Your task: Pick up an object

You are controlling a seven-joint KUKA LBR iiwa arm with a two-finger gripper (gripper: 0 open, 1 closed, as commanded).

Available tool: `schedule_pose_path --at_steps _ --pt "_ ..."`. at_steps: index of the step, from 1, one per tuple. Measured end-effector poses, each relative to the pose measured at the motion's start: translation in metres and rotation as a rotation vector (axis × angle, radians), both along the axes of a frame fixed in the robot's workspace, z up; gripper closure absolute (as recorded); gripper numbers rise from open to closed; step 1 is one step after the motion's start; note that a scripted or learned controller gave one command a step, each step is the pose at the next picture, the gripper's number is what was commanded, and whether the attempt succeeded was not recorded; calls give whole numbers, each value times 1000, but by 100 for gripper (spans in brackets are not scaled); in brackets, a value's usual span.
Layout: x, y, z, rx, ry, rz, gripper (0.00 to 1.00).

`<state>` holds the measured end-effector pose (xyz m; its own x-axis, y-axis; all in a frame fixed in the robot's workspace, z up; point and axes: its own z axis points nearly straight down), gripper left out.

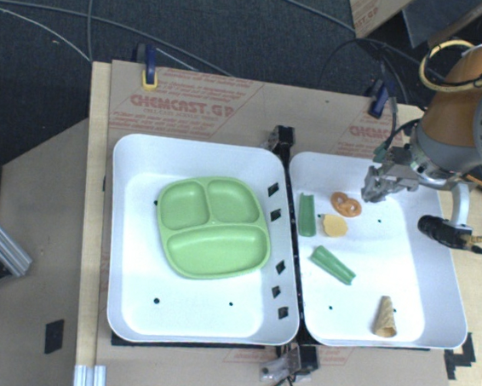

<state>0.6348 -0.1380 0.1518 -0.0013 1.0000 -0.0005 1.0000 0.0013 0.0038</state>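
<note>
The right bin [420,284] holds several small items: an orange pretzel-like piece [346,205], a pale yellow chunk [335,227], a slim green stick [306,214] by the divider, a thicker green block [333,264] and a tan cone [385,317] near the front. My gripper [377,187] hangs over the far part of this bin, just right of the orange piece and above it. Nothing shows between its fingers.
A green divided plate [212,227] lies in the left bin [130,270]. A black divider with clips [285,227] runs between the bins. Blue clamps [151,67] sit at the board's far edge, cables trail behind.
</note>
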Motion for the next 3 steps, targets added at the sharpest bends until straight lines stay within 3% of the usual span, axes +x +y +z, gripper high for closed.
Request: schedule_pose_path --at_steps 2,3 --pt "-1 3 108 -1 -5 0 100" --pt "-18 50 114 3 6 4 100"
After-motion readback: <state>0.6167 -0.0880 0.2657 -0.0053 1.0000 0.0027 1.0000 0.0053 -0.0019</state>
